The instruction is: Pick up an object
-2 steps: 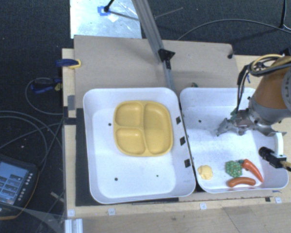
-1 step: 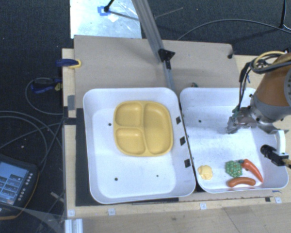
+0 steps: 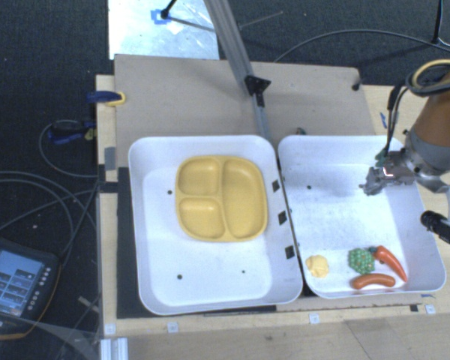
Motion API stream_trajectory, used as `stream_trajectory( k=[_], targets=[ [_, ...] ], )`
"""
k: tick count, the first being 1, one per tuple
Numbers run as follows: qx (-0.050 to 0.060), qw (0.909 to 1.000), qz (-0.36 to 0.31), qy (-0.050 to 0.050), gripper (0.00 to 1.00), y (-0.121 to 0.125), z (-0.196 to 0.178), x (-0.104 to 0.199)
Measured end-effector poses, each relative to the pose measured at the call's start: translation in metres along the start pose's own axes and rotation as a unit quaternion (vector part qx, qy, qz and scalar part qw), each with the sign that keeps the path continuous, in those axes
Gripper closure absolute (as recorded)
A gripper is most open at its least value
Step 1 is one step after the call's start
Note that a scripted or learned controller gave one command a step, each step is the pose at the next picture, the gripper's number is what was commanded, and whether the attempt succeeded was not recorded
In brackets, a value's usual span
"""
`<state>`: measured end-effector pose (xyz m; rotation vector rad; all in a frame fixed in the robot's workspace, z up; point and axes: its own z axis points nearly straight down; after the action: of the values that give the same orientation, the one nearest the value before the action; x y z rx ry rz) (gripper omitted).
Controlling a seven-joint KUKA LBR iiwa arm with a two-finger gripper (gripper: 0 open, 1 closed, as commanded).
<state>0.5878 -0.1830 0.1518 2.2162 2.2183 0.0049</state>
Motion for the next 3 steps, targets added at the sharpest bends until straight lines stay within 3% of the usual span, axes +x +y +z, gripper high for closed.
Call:
stream_trajectory(
  k=[1, 3],
  targets=[
    [-0.001, 1.0, -0.003, 0.0, 1.0, 0.002, -0.054, 0.0],
    [0.002, 1.0, -0.005, 0.002, 1.0, 0.022, -0.063, 0.109]
  ],
)
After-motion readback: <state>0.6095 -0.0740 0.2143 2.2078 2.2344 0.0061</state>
